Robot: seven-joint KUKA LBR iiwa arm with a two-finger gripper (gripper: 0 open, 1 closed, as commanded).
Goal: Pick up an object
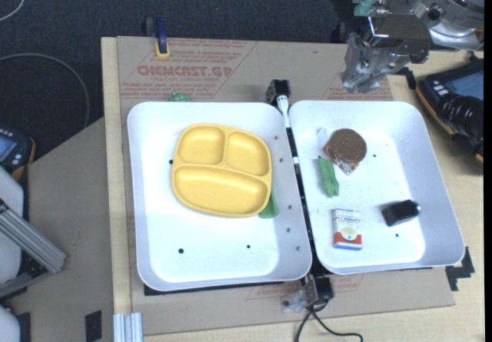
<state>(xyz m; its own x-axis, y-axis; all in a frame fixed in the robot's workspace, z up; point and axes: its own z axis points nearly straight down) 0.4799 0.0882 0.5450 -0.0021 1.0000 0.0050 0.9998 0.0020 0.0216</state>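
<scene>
Gripper (361, 75) hangs past the right bin's (430, 179) far rim, can't tell its finger state, so dropping straight down risks clipping the rim rather than reaching the brown disc (345, 147).

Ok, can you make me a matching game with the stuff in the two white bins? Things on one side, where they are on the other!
Things:
1. yellow divided plate
2. round brown thing
3. small red and white box
4. black block

Places:
A. right bin, near its right side
B. left bin
C. right bin, near its front edge
D. right bin, toward its back

Pairs: 1-B, 2-D, 3-C, 4-A
</scene>
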